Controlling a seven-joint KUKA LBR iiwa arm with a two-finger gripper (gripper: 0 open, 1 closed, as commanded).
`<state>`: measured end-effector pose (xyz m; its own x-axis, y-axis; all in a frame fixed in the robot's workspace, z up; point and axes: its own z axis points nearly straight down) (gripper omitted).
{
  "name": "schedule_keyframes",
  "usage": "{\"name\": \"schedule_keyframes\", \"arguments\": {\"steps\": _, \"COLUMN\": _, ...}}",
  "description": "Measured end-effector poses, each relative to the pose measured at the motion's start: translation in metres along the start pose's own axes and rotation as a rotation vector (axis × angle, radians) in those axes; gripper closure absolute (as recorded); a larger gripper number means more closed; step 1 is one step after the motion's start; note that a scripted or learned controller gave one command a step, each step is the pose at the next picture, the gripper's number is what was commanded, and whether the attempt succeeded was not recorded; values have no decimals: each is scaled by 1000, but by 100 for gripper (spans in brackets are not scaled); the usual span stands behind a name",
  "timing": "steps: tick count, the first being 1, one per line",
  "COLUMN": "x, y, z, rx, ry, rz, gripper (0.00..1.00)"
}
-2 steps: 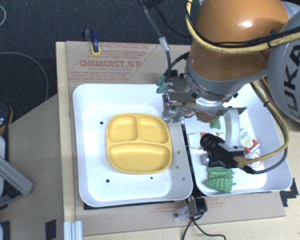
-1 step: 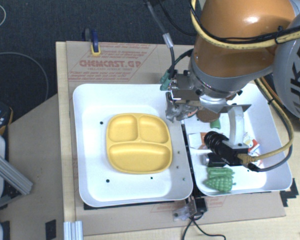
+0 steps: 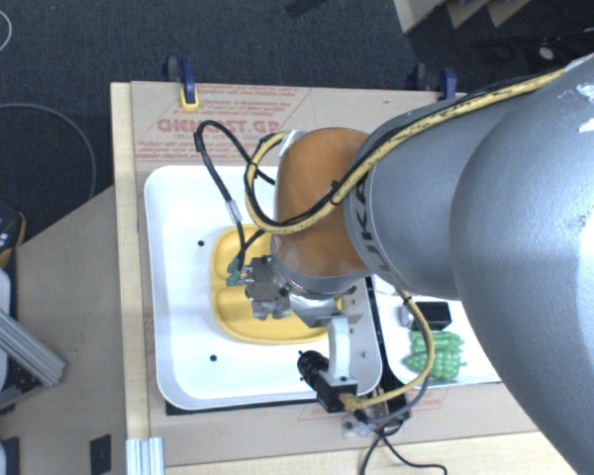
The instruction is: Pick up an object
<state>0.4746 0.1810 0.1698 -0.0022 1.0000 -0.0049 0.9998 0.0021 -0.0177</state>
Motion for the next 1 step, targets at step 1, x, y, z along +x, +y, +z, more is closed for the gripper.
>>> {"name": "schedule_keyframes", "arguments": {"steps": 1, "x": -71, "y": 53, "z": -23, "rx": -22, "ry": 2, "rz": 10, "gripper": 100}}
